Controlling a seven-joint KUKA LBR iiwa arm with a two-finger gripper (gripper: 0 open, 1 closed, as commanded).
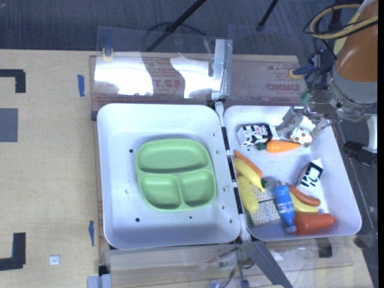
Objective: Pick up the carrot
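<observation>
Beside the hand (298, 123), carrot (282, 147)

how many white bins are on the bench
2: the left bin holds a green tray; the right bin holds the carrot and other toys.

Both bins (114, 161) are plain white, and the left one has a pale green divided tray (176, 174). On the right: an orange carrot (282, 147), yellow banana (248, 171), blue bottle (284, 207), plus a black-and-white patterned box (255, 134). The counter (45, 179) is light wood.
</observation>
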